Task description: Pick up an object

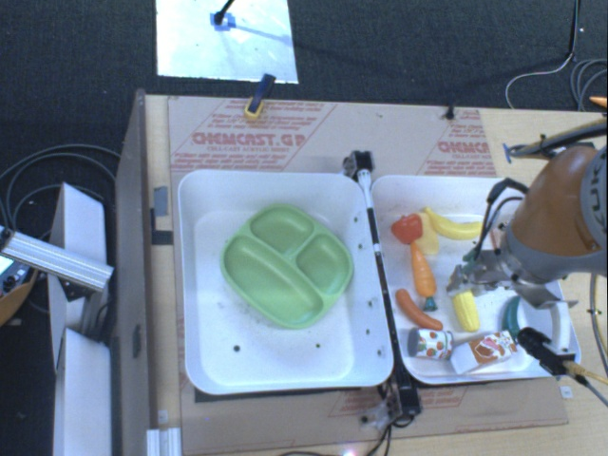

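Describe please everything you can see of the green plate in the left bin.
The green plate is a pale green divided dish, plastic by its look, roundish with soft corners. Raised ridges split it into three compartments: one long one on its lower left side and two smaller ones on its upper right. It lies flat, right side up, turned at a slant, near the middle of the left bin. It touches the bin's floor alone.

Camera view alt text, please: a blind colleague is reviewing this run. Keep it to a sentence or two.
A grey robot arm reaches from the right, its hand low over the right bin of toy food: banana, carrot, tomato, corn cob. The left bin holds a green divided plate.
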Controlling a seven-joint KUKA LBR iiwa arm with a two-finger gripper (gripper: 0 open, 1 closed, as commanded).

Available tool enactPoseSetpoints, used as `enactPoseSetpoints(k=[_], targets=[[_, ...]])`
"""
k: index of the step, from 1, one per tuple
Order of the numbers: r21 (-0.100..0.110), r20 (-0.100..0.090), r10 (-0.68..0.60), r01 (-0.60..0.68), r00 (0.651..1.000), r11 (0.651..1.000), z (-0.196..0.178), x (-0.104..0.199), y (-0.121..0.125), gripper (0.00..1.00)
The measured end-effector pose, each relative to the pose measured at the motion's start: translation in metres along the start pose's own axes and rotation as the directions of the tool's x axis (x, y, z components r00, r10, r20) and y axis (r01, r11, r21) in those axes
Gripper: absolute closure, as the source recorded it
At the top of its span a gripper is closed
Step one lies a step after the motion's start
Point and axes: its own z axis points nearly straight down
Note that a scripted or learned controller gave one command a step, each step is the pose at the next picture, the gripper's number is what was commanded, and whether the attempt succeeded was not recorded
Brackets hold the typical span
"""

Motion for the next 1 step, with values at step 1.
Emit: enactPoseSetpoints(k=[1], targets=[[0.004, -0.004, -0.014, 0.014, 1.0, 1.0, -0.0795, 0.0835, 0.0573, 1.0]])
